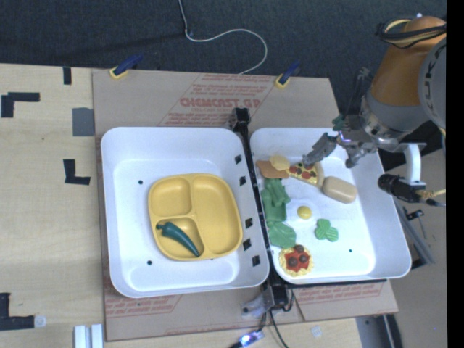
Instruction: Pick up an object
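The pizza slice [305, 172], a light, stiff toy lying flat near the right bin's [377, 263] back wall between a spatula-like piece [271, 168] and a tan bread roll [338, 188], likely needs pinching across its narrow width, beneath the gripper [335, 153] whose fingers hang spread and empty.

Robotics lab: two white bins [116, 216] clamped on cardboard [210, 100] atop a desk [43, 136], black tape marks left of bins, loose cable [217, 38] behind, toy food [296, 259] inside.
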Robot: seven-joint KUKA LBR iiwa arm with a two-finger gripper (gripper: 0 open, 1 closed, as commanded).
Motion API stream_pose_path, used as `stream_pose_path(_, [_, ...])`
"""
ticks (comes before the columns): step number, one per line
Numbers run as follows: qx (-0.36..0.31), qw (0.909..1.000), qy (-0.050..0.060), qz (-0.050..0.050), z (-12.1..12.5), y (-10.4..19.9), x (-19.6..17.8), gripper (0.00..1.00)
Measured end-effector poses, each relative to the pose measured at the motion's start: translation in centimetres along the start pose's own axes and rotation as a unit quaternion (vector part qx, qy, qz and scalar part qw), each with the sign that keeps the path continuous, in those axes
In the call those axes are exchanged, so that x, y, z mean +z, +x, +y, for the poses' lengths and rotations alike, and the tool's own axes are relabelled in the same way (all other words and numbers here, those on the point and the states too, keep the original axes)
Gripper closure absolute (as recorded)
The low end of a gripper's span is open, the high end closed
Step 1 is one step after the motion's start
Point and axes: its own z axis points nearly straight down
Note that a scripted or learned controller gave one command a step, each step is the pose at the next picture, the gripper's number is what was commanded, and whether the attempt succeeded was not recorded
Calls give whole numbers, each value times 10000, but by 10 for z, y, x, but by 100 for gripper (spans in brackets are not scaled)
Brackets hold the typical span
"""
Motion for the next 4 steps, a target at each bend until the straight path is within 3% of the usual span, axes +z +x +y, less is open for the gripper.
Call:
stream_pose_path(1, [-13, 10000, -68, -10, 2, 0, -9, 0])
stream_pose_path(3, [-23, 10000, -40, -6, 4, 1, 100, 0])
stream_pose_path(4, [-11, 10000, -96, -22, 6, 1, 132, 0])
